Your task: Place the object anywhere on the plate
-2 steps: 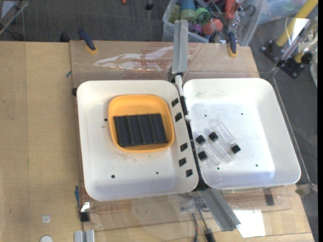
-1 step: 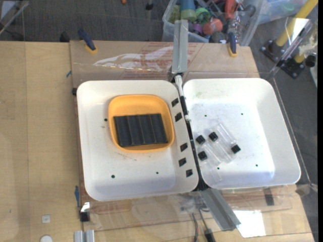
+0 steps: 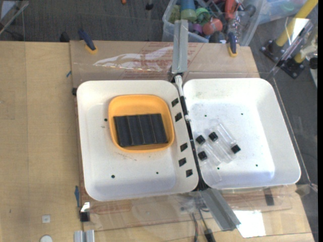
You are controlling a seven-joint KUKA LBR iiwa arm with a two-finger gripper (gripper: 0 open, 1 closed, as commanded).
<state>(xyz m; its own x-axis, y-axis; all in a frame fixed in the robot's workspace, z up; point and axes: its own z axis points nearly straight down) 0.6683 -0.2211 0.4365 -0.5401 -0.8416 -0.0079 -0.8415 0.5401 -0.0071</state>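
Whether the claw is open or closed cannot be told here. The arm's side is the right, so the right bin (image 3: 252, 105), holding a clear piece with black tabs (image 3: 222, 144), is nearer to it. Beyond, in the left bin (image 3: 96, 160), the dark ribbed block (image 3: 140, 130) already lies flat on the orange plate (image 3: 139, 101), its long axis running left to right. The placing looks done.

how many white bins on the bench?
2. The left bin holds an orange plate with a dark ridged block lying on it. The right bin sits against it, with small black pieces near its left side.
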